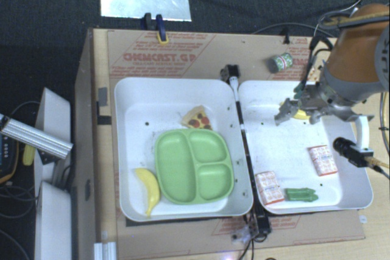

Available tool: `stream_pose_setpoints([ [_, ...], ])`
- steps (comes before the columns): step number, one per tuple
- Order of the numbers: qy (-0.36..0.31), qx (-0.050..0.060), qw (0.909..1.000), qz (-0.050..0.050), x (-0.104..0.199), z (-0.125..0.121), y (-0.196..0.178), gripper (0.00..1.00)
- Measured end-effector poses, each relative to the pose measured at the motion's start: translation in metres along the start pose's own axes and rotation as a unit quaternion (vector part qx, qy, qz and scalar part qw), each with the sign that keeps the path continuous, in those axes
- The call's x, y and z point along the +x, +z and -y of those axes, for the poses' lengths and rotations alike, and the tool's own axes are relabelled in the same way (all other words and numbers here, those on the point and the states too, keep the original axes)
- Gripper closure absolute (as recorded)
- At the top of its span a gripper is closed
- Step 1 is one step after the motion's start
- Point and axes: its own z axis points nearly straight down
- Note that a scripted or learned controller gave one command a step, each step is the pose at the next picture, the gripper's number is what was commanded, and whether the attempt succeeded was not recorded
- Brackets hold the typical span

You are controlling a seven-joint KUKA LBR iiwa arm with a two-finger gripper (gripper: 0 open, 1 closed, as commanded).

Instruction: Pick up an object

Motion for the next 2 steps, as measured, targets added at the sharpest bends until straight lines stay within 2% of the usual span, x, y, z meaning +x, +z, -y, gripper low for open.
stream_pose_setpoints([
  [1,0.001,-0.001,1.0,0.001,-0.033,-0.06,0.006,0.0],
  [2,0.001,0.001,1.0,0.0,-0.09,-0.104,0.112,0.0],
])
